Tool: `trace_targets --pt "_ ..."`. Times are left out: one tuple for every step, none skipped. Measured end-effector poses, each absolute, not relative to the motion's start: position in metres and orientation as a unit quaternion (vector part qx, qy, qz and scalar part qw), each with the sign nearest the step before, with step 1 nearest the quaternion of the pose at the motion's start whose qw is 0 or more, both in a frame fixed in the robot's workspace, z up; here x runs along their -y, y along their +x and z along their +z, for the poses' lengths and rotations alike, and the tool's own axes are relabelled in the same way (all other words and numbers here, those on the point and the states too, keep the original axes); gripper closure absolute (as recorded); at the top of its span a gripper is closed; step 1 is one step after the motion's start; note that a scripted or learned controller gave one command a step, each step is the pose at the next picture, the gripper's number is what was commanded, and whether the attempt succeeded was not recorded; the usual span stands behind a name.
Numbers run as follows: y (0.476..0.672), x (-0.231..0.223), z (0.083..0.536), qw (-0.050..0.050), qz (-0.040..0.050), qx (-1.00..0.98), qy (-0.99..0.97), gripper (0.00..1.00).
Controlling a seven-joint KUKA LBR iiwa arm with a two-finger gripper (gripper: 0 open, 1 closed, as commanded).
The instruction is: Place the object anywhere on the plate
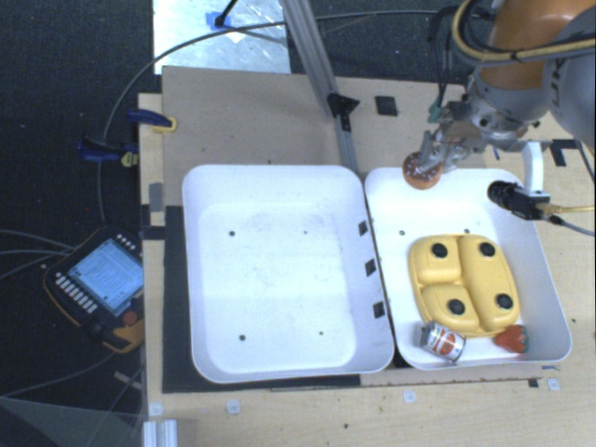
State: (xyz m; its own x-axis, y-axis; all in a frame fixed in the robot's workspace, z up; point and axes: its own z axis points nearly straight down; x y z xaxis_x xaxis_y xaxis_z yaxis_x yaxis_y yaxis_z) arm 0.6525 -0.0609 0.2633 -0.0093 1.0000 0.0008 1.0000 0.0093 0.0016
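Gripper (430, 161) at far rim of right bin (391, 250), fingers pointing down-left, closed around a small round brownish object (421, 174), seemingly a doughnut-like piece, held at the tips just over the bin's top edge. Object pinched between fingers, partly masked by them; exact shape hard to make out. Yellow plate (464, 283), sectioned with dark dots, lying in right bin toward its near half, well apart from gripper and held object, nearer the camera. Small can (441, 341) with red label on its side at the plate's near-left corner, touching or just beside it; red item (510, 340) at near-right corner of plate, against the bin wall. Arm (540, 26) entering from upper right, orange band above wrist, wrist bent down toward the bin's far edge. Left bin (270, 268) beside the right one, rims touching
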Motion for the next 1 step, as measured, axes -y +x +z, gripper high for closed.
trace_targets --pt "0.6503 -0.0002 0.2476 0.0 0.0009 -0.711 0.703 1.0"
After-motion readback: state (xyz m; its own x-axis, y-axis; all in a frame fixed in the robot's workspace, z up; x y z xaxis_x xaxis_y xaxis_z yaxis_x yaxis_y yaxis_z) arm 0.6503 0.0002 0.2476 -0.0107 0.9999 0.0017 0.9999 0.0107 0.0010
